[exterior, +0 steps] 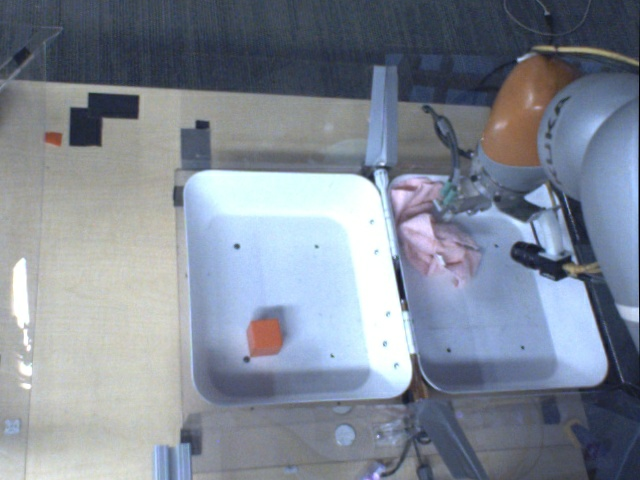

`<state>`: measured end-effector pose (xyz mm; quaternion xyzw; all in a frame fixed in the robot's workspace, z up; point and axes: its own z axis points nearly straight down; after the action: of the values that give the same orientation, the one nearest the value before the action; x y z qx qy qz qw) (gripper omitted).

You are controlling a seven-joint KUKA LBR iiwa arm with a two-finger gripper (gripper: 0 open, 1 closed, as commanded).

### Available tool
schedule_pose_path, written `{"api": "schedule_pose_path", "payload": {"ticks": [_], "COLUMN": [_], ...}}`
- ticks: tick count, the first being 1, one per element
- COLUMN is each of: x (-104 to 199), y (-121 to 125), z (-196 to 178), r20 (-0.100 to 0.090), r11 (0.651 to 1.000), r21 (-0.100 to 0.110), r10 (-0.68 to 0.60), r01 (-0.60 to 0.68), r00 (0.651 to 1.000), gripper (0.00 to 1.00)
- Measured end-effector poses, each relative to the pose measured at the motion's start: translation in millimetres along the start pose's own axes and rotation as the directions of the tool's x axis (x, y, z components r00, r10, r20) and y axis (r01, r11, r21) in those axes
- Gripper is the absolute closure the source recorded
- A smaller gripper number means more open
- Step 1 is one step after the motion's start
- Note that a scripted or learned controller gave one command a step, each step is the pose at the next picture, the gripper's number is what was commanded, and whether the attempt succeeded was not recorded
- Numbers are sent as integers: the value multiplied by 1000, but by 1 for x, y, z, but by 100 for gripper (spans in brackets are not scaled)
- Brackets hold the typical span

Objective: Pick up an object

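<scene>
Job: pick up one thing from the bins
Arm: the grey arm with the orange band [520, 118] reaches in from the right and bends down over the right bin [520, 358]
Gripper: the gripper [458, 196] is low, at the right edge of the pink cloth [432, 233]
Fingers: they sit right on the cloth, but I cannot tell how far open they are or if they have any cloth between them
Pink cloth: crumpled in the top left corner of the right bin, against the wall next to the left bin [290, 208]. It looks like it is lying on the bin floor, not lifted
Orange block: a small orange block [265, 337] sits alone near the bottom left corner of the left bin, well apart from the gripper
Done so far: I think the arm has picked the cloth to go for and has come down onto it
Left to do: get a good hold of the cloth and lift it up clear of the bin. Nothing is up in the air yet, so the job is not finished
</scene>
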<state>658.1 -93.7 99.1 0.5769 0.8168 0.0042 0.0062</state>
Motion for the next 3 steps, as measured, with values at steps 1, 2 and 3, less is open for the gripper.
{"api": "schedule_pose_path", "payload": {"ticks": [1,2,3], "x": [0,9,-37], "y": [0,-34,-31], "z": [0,8,-135], "r20": [1,2,-1], "r11": [1000,986,955], "r21": [0,-3,4], "r10": [0,-168,-297], "r01": [0,168,297], "r00": [1000,986,955], "gripper": [0,0,0]}}
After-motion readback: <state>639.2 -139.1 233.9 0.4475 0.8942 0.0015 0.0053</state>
